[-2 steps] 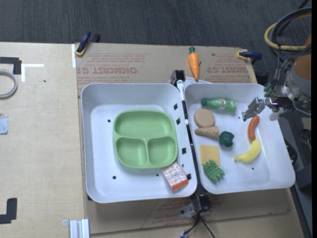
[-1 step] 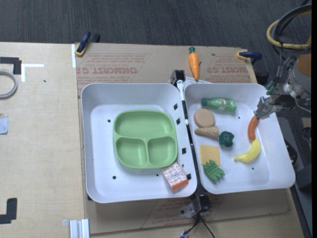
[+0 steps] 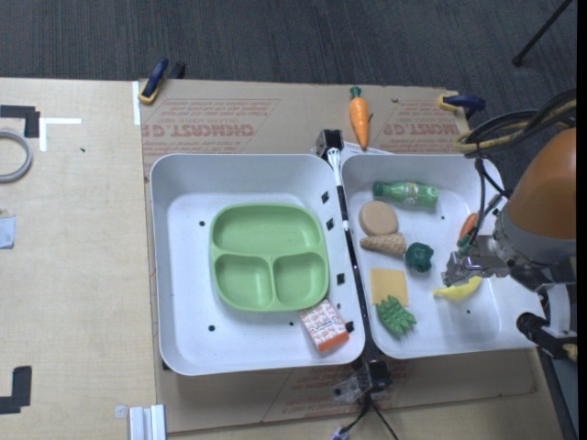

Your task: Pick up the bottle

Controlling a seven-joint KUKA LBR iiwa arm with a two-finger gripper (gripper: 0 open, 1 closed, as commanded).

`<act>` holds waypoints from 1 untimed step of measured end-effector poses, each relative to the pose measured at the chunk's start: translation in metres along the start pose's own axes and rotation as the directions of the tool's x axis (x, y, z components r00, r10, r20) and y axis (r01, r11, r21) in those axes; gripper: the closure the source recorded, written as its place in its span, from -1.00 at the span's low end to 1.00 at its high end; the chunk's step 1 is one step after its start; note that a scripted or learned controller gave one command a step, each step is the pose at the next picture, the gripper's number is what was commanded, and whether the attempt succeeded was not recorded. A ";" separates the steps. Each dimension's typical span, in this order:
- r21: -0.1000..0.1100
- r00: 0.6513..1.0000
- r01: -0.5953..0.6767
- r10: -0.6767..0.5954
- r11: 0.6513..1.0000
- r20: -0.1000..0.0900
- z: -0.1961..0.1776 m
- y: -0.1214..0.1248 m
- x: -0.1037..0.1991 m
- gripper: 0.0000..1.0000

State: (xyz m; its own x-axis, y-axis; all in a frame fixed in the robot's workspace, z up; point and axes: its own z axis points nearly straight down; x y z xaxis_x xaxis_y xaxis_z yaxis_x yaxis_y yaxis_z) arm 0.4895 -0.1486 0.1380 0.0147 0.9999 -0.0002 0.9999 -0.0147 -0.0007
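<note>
the green bottle (image 3: 405, 192) lay on its side near the far wall of the right bin (image 3: 491, 333), just beyond a round tan bread piece (image 3: 377, 217). well apart from it, the gripper (image 3: 461, 269) hung low by a yellow banana (image 3: 459, 288); whether its jaws were open or closed could not be told. the left bin (image 3: 179, 337) held a green divided tray (image 3: 270, 256).

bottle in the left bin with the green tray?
No. The green bottle lies on its side at the back of the right bin, above the round bread; the green tray sits in the left bin.
</note>
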 end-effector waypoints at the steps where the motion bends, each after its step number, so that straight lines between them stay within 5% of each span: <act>1: 0.000 0.998 -0.062 0.062 0.998 0.001 -0.097 -0.012 0.021 1.00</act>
